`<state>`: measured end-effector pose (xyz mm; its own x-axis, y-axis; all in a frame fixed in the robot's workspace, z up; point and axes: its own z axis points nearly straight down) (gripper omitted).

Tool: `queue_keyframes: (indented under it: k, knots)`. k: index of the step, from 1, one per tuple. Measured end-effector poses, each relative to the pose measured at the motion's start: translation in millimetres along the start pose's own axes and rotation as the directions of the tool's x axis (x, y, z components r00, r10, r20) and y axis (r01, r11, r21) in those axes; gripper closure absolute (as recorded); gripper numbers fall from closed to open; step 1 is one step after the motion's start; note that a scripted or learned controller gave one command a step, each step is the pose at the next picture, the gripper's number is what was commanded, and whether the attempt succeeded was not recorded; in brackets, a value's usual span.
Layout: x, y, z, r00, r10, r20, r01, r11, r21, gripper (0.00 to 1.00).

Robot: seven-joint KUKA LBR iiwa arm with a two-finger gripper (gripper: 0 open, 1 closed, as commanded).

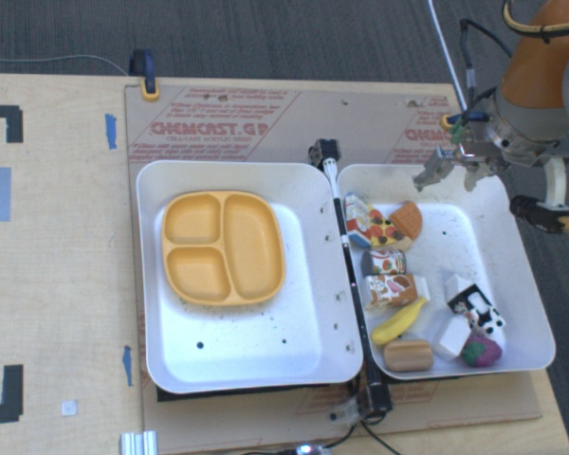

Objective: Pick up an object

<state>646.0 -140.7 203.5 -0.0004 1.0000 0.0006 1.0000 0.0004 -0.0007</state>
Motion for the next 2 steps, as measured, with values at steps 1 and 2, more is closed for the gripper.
queue_keyframes:
  k: [1, 2]
  knots:
    - [16.2, -13.3, 107.9, 1.000, 0.000, 0.001, 0.000, 1.000, -0.003, 0.00]
    - [15.7, -13.5, 97.1, 1.000, 0.001, 0.001, -0.001, 1.000, -0.002, 1.00]
